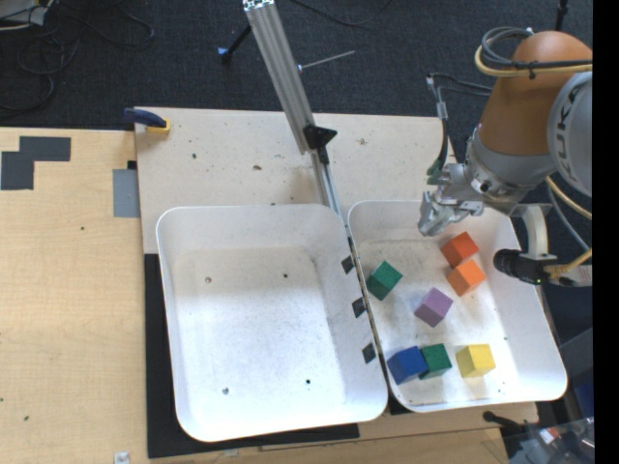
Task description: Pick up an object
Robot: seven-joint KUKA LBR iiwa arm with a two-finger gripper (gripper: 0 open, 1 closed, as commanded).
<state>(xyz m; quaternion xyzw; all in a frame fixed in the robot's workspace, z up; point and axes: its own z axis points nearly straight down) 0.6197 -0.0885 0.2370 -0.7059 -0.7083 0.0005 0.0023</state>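
Note:
My gripper (437,218) hangs over the back of the right bin (542,332), just left of and above a red-orange cube (459,248). Nothing shows between its fingers. Below that cube lies an orange cube (467,275). A green cube (384,280) sits near the bin's left wall. A purple cube (433,306) rests in the middle. Along the front stand a blue cube (407,363), a dark green cube (436,360) and a yellow cube (475,360).
The left bin (184,259) lies beside the right one, with black clips along the shared wall. A slanted aluminium post (285,75) rises behind the bins. The grey arm with its orange band (527,75) comes in from the right.

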